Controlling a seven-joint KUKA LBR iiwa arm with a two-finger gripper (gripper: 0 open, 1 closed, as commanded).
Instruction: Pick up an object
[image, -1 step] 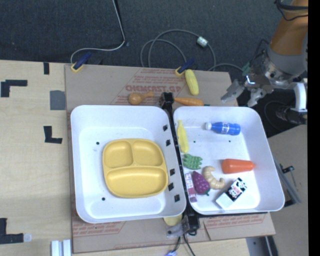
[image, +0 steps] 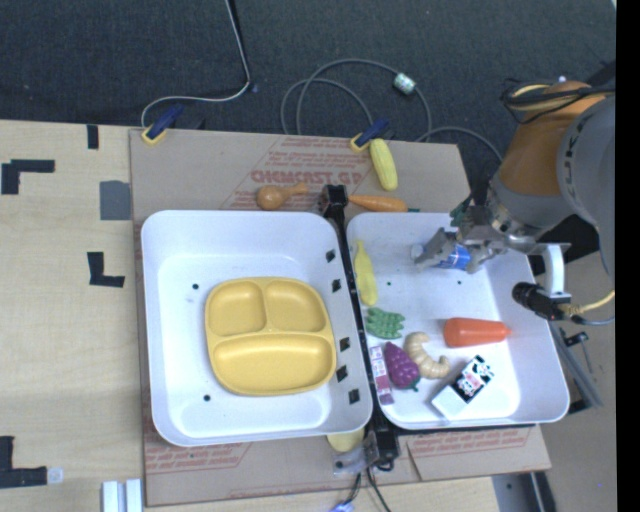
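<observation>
Arm: grey KUKA arm with orange band (image: 540, 140) reaches in from the right, wrist over the upper part of the right shallow white plastic bin (image: 535, 330).
Gripper: two-finger metal gripper (image: 440, 250) sits low over the right bin's upper middle, tips pointing left; cannot tell whether they are apart or together.
Blue object: small blue item (image: 459, 259) just under the gripper body, touching or just beside it; not clearly between the tips.
Right bin contents: orange plastic carrot (image: 476, 331) right of centre; yellow corn cob (image: 365, 277) along the left wall; green leafy toy (image: 384, 323) below it; purple grape bunch (image: 402, 367) and tan curved peanut-like piece (image: 428, 357) side by side; black-and-white printed carton (image: 464, 385) near the front wall.
Left bin: shallow white bin (image: 170, 290) holds a yellow three-compartment plate (image: 270, 335), lying flat in the centre.
Outside bins: second yellow corn cob (image: 384, 165), orange carrot-like stick (image: 378, 203) and tan wooden spoon-like toy (image: 275, 196) on the cardboard sheet (image: 200, 170) behind the bins.
</observation>
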